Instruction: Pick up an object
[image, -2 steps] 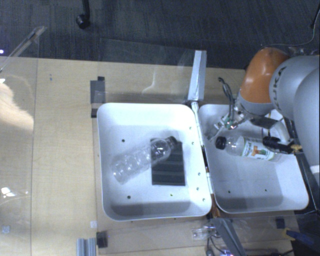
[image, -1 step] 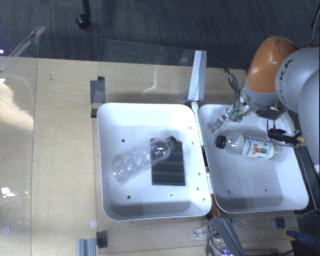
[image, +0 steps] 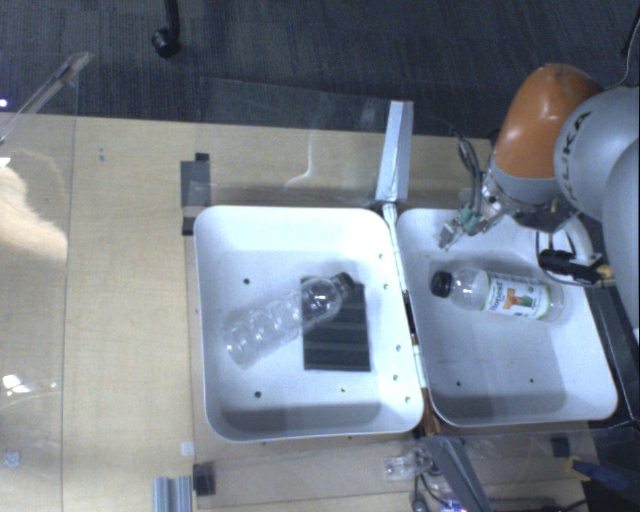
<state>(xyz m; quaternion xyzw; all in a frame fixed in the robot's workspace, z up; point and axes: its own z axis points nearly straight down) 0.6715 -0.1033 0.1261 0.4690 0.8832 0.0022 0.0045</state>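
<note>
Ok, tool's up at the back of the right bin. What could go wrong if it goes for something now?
1. The labelled bottle lies on its side in the right bin; being round, it could roll away from a pinch.
2. The tool hangs near the bin's back wall, apart from the bottle, so a straight drop would likely miss.
3. The clear bottle overlaps the black block in the left bin; it may slip.

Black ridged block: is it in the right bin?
No, the black ridged block lies in the left white bin, partly under the clear crushed plastic bottle.
</note>
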